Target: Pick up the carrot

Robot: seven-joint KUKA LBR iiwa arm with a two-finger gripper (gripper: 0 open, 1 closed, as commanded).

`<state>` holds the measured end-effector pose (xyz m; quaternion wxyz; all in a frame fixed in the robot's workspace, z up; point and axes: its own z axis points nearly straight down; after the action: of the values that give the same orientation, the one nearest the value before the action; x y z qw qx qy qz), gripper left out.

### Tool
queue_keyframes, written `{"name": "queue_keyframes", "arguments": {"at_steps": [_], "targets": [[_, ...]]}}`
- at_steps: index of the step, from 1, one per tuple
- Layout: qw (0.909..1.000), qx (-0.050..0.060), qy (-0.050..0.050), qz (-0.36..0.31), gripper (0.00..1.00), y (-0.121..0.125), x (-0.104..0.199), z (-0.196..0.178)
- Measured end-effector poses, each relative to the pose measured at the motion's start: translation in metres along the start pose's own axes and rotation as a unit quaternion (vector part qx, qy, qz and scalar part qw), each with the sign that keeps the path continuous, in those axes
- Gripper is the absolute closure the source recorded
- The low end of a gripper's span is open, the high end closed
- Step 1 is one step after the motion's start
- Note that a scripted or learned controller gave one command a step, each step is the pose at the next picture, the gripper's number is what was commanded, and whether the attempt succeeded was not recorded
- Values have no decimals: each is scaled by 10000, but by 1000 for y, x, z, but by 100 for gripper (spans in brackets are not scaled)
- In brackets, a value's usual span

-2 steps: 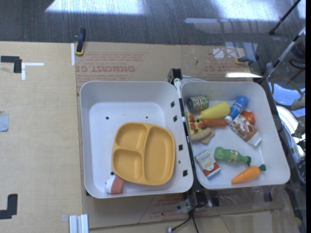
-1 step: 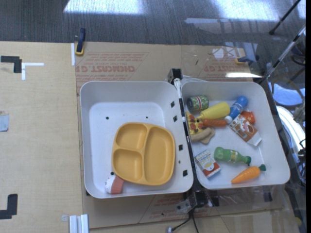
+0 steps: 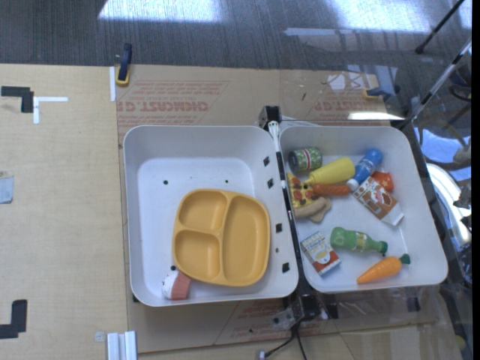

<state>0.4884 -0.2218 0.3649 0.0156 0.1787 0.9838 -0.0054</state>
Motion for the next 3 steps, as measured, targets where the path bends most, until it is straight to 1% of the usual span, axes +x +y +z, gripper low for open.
{"name": "queue_keyframes", "arguments": {"at_steps": [1,2,3], "targets": [[10000,5,-47,-8,100,0,-3,-9],[10000,6,-45,-7,0,0,-3,-9],[9662,-60,102,-2575,0,-1,0,7]]}}
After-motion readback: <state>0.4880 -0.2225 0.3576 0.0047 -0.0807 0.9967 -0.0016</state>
